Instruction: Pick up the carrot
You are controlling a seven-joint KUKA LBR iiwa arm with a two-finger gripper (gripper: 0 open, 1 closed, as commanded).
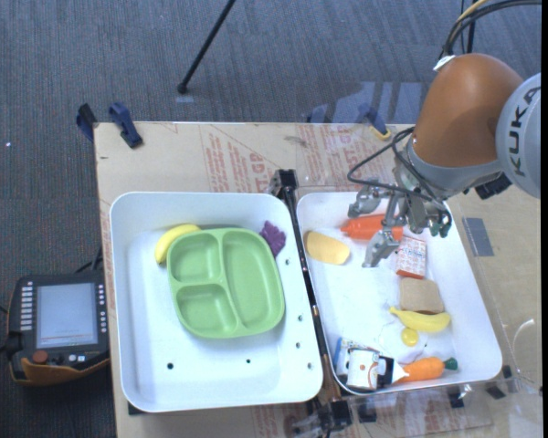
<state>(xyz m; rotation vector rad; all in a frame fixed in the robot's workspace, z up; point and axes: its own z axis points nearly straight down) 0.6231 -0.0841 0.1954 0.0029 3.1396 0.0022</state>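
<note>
An orange carrot (423, 369) with a green top lies at the front of the right bin (470, 286), near its front right corner. A second orange-red, elongated piece (363, 228) lies at the back of that bin. My gripper (409, 234) hangs low over the back of the right bin, just right of the orange-red piece and far behind the carrot. Its fingers (380, 248) stand apart with nothing between them, so it is open. The arm's orange band (464, 108) hides part of the bin's back edge.
The right bin also holds a yellow wedge (327, 247), a red-and-white packet (412, 256), a brown slice (421, 294), a banana (422, 319) and a small carton (365, 366). The left bin (128, 290) holds a green divided plate (226, 281), a yellow banana (172, 240) and a purple piece (273, 236).
</note>
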